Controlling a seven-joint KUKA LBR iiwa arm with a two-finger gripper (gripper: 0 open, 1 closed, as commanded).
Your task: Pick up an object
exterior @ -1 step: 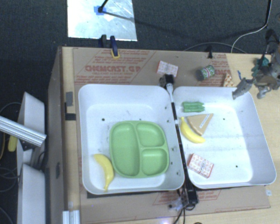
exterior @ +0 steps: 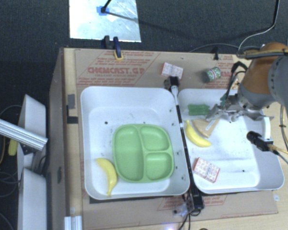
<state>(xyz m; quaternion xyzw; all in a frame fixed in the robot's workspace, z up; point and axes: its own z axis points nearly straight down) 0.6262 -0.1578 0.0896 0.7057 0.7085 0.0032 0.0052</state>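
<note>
Two white bins sit side by side, the left bin (exterior: 93, 128) and the right bin (exterior: 266, 176). There are two bananas: one (exterior: 108, 174) at seven o'clock in the left bin, one (exterior: 196, 135) at nine o'clock in the right. One green divided plate (exterior: 144, 152) lies in the left bin. The right bin also has one red-patterned packet (exterior: 206, 169) at six o'clock, one green block (exterior: 198, 109) at eleven o'clock, and what may be one tan wedge (exterior: 201, 126), partly hidden.

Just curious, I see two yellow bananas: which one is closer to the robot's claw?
The yellow banana in the right bin, lying beside a tan wedge just below the gripper. The other banana lies in the left bin beside the green divided plate.
</note>
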